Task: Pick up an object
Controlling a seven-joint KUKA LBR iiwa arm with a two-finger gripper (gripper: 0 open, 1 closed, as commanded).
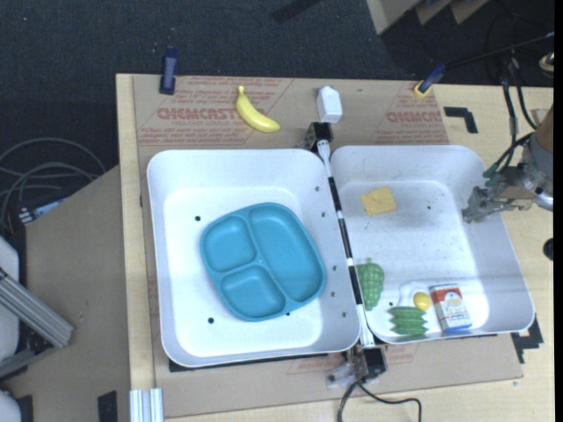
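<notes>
The right bin [440, 244] holds a flat yellow block [379, 201] near its back left. Along its front lie a green leafy piece [370, 281], a green pod-like item [407, 320], a small yellow ball [422, 301] and a red, white and blue carton [449, 309]. My gripper [479, 204] hangs over the right rim of this bin, well to the right of the yellow block and behind the carton. Nothing shows in its grasp.
The left bin [176, 236] carries a blue divided plate [261, 260]. A toy banana [255, 112] lies on the bench behind the left bin. A white clip [329, 104] sits behind the seam between the bins. Cables run at the far right.
</notes>
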